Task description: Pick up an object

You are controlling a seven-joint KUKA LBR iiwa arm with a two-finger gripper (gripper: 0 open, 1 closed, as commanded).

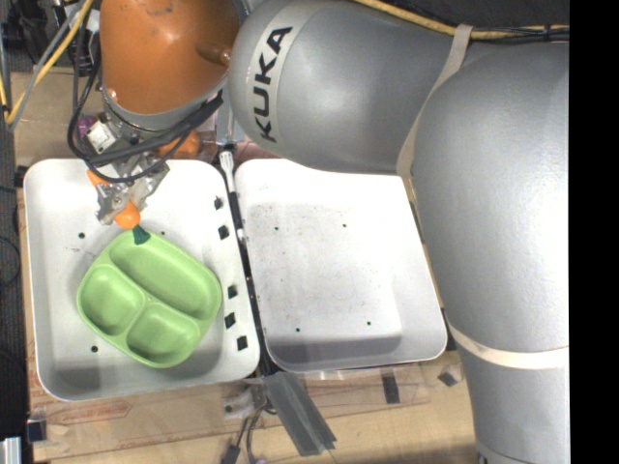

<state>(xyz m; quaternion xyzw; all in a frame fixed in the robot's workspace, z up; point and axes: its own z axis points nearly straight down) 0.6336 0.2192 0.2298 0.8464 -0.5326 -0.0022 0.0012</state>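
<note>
Camera view: small orange object (128,217) under pincer (124,201)

We see a wooden worktop (145,416) carrying two shallow white bins set side by side, their inner rims touching along a dark seam with small black clips. The left bin (48,259) sits toward nine o'clock, the right bin (329,259) near the centre. Bare wood shows along the six o'clock edge, below both bins, and again at ten o'clock, beyond the left bin. At six o'clock a grey metal bracket (300,416) lies on the wood just beneath the seam, with dark cables (242,438) running off beside it.
</note>
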